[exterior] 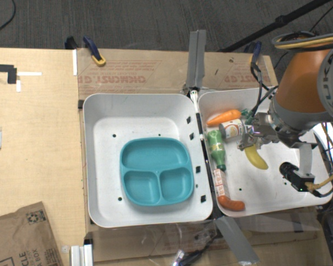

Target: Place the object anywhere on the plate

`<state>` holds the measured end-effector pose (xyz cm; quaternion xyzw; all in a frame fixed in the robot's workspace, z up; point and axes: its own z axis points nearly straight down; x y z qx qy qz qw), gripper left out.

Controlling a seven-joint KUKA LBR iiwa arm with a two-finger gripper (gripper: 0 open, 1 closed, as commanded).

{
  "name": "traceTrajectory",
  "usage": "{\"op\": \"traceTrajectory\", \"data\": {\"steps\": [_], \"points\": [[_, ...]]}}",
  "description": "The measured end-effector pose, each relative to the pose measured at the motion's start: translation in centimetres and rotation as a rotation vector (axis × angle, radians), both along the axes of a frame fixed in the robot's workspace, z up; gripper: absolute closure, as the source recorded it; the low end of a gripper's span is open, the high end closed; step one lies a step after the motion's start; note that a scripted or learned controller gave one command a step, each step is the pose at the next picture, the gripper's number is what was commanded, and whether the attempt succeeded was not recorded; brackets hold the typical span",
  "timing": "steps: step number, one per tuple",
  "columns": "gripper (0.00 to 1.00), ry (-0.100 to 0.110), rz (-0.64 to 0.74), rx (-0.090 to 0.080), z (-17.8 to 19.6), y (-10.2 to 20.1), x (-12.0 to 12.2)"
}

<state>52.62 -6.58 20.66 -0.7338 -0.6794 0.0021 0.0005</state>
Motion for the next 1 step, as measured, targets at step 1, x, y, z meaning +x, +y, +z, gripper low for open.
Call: {"op": "traceTrajectory", "data": {"steps": [1], "points": [[1.0, -0.001, -0.061, 0.0, 2.12, -0.93, 0.85]]}}
